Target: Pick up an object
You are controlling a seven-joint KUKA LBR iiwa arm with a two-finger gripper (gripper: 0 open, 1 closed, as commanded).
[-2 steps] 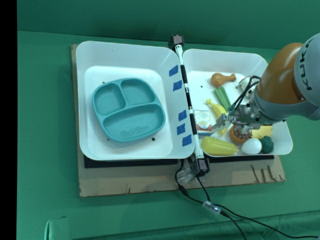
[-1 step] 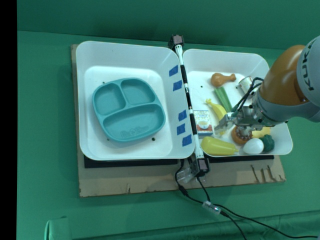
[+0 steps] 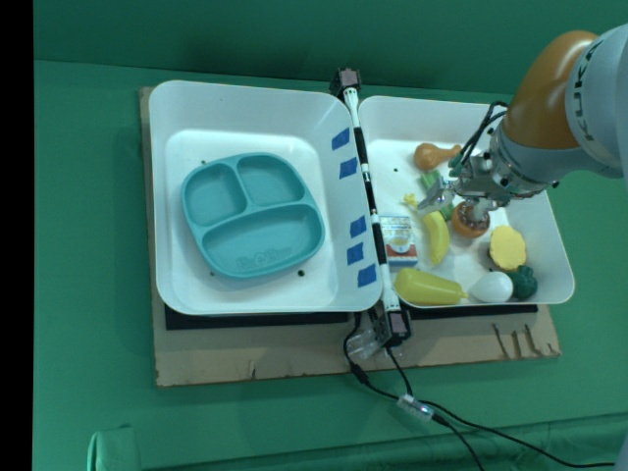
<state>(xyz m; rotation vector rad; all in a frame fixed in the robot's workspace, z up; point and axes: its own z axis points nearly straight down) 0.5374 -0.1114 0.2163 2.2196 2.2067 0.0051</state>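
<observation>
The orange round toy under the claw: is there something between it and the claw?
Nothing visible stands between them. The claw hangs right over the orange round toy in the right bin. A banana lies close on its left side.

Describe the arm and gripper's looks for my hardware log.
The arm is a rounded grey body with dark KUKA lettering and a broad orange band above the wrist. The gripper is a compact grey metal assembly, with thin black cables looping along its wrist side.
</observation>
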